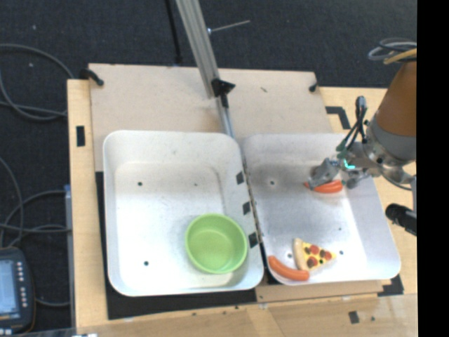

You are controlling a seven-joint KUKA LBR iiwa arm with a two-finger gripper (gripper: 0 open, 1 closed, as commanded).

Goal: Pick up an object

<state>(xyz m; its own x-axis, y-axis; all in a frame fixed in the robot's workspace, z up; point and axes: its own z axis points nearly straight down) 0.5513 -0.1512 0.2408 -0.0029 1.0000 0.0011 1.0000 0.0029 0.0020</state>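
My gripper (335, 176) hangs over the upper middle of the right bin (365, 251), at the end of the grey arm with the orange band (400, 104). An orange sausage-shaped piece (327, 186) lies directly under the gripper's tip, and its left end pokes out. Whether the piece is held or rests on the bin floor cannot be told. A pizza slice toy (311, 254) and a second orange sausage (287, 270) lie at the right bin's front edge. A green bowl (216, 242) sits in the left bin (140, 188), near its front right corner.
A slanted metal pole (200, 41) rises from behind the gap between the two bins. Cables run across the dark floor at the left. A small screen device (14, 286) sits at the lower left.
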